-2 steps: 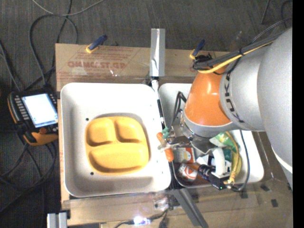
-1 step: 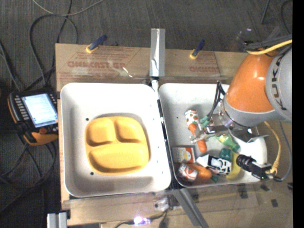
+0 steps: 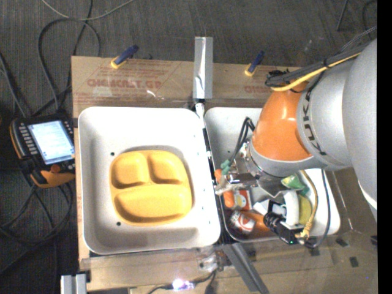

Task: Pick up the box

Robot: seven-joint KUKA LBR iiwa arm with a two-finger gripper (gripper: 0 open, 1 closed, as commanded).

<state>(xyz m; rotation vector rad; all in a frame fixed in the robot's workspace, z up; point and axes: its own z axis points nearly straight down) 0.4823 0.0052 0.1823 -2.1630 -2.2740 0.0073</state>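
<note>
- I saw the box [image 3: 237, 199] in the right bin [image 3: 223, 124], close to that bin's left wall, as a small orange and white shape largely covered by the arm's wrist.
- So little of the box was exposed that I could not tell which way its long axis ran or where it pointed.
- Just below it lay an orange and white item with a red patch [image 3: 245, 221], touching or nearly touching the box; I could not separate them cleanly.
- To the right of these I made out a green and yellow object [image 3: 298, 188] partly under the arm.
- The pincer [image 3: 236, 179] sat low in the right bin directly over the box area; I could not tell what its state was, nor whether it held anything.
- The arm [image 3: 331, 127], grey with its orange band, came in from the right and covered most of the right bin.
- The left bin [image 3: 92, 164] held a yellow compartment tray [image 3: 150, 185], lying flat near its middle.
- Both bins rested side by side on the worktop [image 3: 135, 84], a brown board with two blue clamps [image 3: 124, 56] on its far edge.
- A handheld pendant with a lit screen [image 3: 46, 141] lay on the floor left of the worktop, among cables.
</note>
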